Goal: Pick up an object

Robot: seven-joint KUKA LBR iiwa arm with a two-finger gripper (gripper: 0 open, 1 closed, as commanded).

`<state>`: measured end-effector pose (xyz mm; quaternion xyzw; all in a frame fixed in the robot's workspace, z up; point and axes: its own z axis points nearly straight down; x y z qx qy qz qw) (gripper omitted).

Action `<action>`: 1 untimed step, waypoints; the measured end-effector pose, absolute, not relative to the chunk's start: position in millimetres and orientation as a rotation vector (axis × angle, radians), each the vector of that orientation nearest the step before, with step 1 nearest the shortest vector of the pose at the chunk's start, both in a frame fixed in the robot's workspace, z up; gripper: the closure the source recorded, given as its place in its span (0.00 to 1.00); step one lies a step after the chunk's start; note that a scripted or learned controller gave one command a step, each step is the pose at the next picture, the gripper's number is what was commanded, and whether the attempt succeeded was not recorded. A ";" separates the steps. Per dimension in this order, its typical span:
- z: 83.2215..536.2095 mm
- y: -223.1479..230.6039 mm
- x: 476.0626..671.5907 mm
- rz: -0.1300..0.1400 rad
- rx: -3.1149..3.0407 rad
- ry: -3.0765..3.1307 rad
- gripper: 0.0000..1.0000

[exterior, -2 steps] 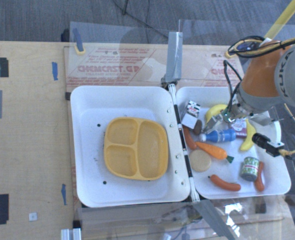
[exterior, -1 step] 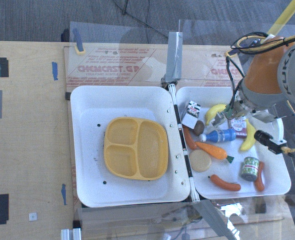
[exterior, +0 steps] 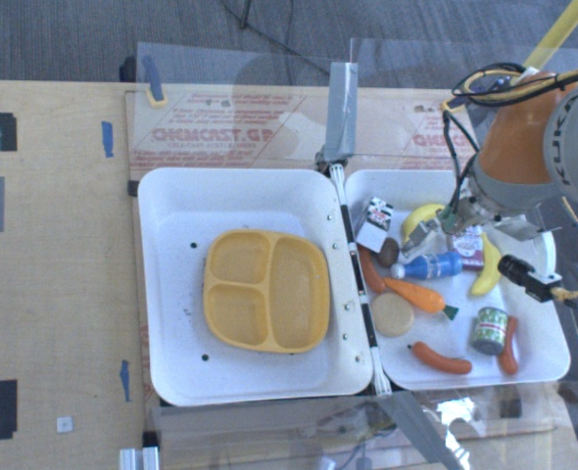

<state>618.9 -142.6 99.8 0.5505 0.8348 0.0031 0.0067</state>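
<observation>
Evidently the arm (exterior: 524, 135) is down over the right bin (exterior: 558, 360), wrist tilted so the gripper (exterior: 436, 228) sits low among the clutter. Whether it is spread or pressed together, I cannot tell; the metal tip blurs into what lies beneath it. Nothing is visibly pinched, so I judge the pick not yet made.

Candidates, all relative to the tool:
- blue bottle (exterior: 434, 265) lying on its side just below the tip, nearest of all; likely target by my guess.
- yellow banana (exterior: 424, 213) just behind the tip, partly covered by the wrist.
- small black-and-white box (exterior: 377, 213) to the side away from the arm.
- carrot (exterior: 421, 295) and round tan disc (exterior: 393, 316) further below.
- green can (exterior: 489, 329) upright, beneath the arm's cable (exterior: 529, 277).
- two sausages (exterior: 443, 358) at the near rim.

Items are heaped together, touching, probably to make random grasps likely.

Surface: the left bin (exterior: 171, 262), well away from the tool, holds a yellow divided plate (exterior: 267, 290). Both bins rest on a wooden bench (exterior: 54, 262) with blue tape marks (exterior: 107, 138); grey carpet (exterior: 73, 18) behind.
</observation>
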 end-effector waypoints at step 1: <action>111.0 -144.1 620.1 0.015 1.724 2.604 1.00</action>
